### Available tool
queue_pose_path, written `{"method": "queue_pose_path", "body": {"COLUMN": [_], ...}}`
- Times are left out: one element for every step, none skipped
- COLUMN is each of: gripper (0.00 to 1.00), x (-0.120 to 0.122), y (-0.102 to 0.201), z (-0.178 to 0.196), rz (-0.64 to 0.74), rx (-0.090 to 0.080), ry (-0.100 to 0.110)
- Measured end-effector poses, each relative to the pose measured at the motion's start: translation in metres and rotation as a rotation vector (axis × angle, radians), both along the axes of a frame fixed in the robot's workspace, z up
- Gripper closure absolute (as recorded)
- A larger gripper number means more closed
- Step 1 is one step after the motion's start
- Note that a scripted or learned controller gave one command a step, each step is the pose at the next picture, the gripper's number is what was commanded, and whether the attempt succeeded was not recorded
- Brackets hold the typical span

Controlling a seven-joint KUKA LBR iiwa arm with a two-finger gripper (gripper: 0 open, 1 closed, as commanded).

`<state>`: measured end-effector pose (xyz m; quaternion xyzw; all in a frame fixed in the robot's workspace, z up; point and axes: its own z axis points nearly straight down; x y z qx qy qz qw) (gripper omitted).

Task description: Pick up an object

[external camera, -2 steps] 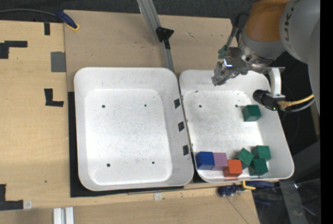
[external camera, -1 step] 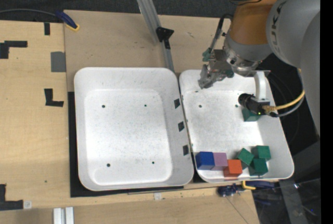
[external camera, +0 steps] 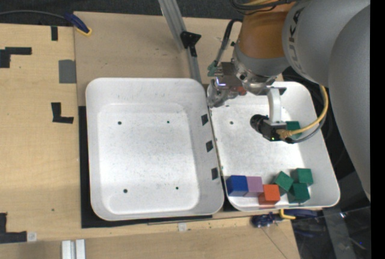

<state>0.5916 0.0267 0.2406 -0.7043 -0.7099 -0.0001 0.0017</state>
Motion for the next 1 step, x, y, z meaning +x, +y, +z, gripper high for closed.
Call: {"method": "queue_pose_path", "body": {"gripper": [1.0], "x": [-0.0026], "y": [0.047], "z": [-0.0069], "rz": [-0.001], "rx": [-0.002], "ry": [0.001]}}
